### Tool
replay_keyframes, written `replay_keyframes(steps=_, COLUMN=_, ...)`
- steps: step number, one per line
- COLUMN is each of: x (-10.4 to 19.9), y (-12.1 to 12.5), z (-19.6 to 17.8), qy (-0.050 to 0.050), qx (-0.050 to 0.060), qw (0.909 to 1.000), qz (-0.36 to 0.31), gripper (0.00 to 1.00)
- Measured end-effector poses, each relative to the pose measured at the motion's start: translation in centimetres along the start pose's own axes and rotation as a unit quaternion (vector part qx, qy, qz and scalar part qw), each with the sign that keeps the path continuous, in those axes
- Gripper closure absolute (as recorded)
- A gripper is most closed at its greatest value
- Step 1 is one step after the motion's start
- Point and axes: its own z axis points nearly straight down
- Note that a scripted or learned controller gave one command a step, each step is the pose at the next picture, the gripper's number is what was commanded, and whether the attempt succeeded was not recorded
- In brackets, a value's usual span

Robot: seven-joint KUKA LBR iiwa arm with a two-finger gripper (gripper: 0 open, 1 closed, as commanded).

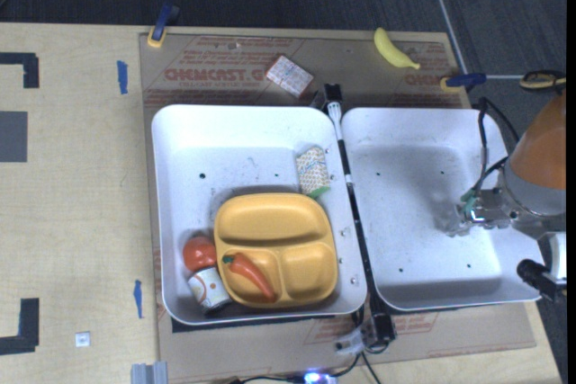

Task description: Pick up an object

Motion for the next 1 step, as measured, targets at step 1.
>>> replay_keyframes(steps=1, x=7.93, y=4.31, z=1.59, qy=-0.001, qx=-0.004, qw=1.0000, qz=-0.001, gripper=1.00)
